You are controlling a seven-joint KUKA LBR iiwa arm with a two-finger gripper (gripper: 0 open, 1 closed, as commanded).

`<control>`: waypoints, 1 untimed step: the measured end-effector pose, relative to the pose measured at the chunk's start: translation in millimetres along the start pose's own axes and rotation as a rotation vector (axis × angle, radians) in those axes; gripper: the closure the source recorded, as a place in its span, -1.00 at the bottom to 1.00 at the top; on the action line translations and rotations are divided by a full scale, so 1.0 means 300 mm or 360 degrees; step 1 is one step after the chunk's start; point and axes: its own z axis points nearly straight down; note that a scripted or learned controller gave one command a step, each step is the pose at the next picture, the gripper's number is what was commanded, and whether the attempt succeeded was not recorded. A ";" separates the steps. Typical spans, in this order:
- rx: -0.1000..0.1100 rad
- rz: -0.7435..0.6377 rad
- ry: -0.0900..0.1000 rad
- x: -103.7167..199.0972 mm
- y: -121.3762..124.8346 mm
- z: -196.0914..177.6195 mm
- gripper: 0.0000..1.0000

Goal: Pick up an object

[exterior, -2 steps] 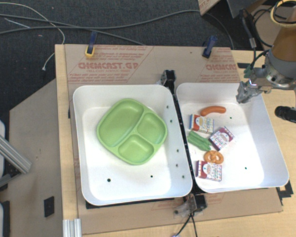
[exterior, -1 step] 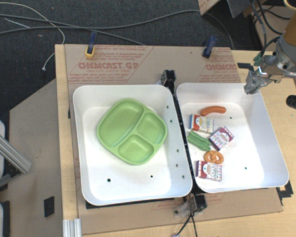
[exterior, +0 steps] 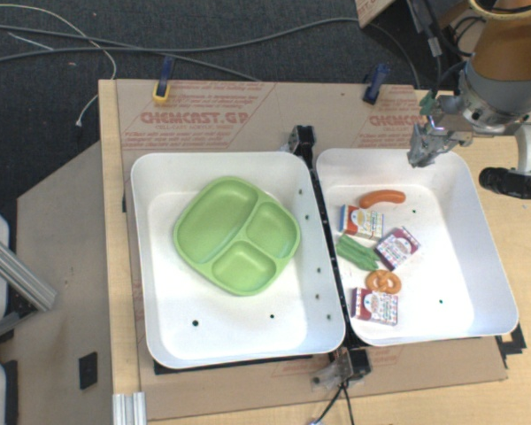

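My gripper (exterior: 422, 153) hangs over the far edge of the right bin (exterior: 478, 237), above and to the right of the objects. An orange sausage (exterior: 382, 198) lies nearest to it. Below that sit a small printed packet (exterior: 363, 222), a purple packet (exterior: 397, 247), a green bean pod (exterior: 357, 253), a pretzel (exterior: 383, 282) and another printed packet (exterior: 375, 307). Nothing shows between the fingers.
The left bin (exterior: 159, 308) holds a green divided plate (exterior: 237, 235). A black clamp (exterior: 302, 140) sits between the bins at the far side. Blue clips (exterior: 164, 87) (exterior: 375, 83) hold the cardboard base. The right half of the right bin is bare.
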 end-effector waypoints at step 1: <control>0.0001 0.0003 -0.0001 0.169 0.015 0.011 1.00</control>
